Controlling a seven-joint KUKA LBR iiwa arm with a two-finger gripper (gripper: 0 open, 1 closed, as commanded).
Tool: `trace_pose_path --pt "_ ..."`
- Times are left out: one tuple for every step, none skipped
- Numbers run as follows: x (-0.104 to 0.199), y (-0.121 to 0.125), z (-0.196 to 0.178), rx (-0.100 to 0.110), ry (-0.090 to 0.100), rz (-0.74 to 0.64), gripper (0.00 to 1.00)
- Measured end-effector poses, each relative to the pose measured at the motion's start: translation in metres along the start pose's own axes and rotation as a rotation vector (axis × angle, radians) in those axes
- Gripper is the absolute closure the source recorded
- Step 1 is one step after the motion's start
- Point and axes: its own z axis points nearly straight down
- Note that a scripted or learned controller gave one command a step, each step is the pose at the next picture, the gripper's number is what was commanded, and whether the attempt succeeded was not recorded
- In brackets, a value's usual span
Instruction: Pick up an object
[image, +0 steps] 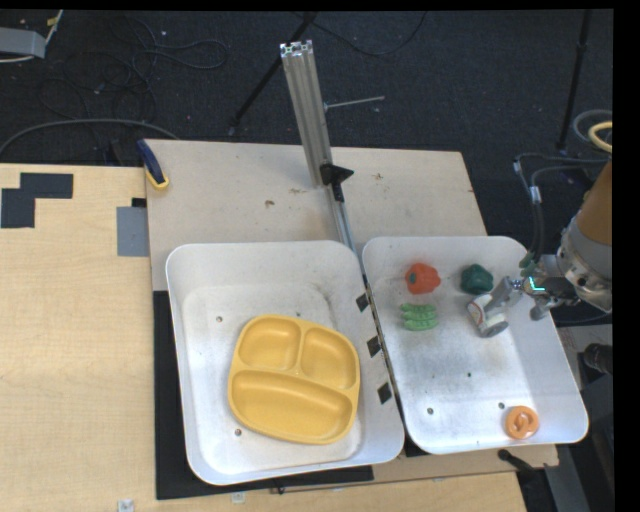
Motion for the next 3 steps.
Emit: trace_pose_path --pt "0.000 0.000 -0.001 -0.001 0.000 0.000 0.00" --pt "-0.001 0.008 0.059 0.003 0.000 -0.001 0.00" --pt "0.004 0.009 0.104 0.003 0.001 0.000 0.00"
